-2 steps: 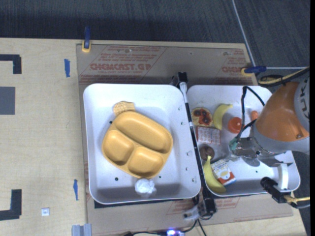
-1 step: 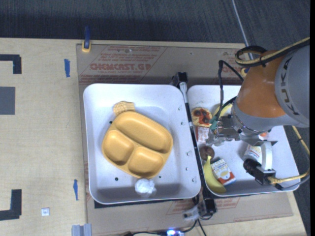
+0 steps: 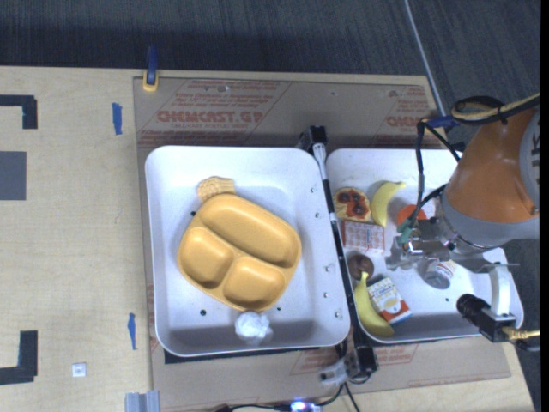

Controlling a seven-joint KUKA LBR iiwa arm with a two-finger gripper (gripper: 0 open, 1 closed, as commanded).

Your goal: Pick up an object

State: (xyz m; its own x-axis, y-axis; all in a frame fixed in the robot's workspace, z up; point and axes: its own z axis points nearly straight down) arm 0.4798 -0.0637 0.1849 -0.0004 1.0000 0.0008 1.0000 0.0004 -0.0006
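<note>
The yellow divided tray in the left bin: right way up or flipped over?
Right way up: the yellow tray shows three hollow compartments facing the camera.

Grey arm (image 3: pixel 497 221), orange band, black cables, metal gripper (image 3: pixel 410 251).

Grey two-finger gripper (image 3: pixel 410 249) over the right shallow white bin (image 3: pixel 446 329); curved yellow banana (image 3: pixel 367 307) and small orange-white carton (image 3: pixel 388 299) lie just below-left of its jaws.

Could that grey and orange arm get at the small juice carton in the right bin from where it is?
Probably yes. The juice carton lies uncovered in the right bin, against a banana, just below the gripper. Nothing sits on top of it.
</note>
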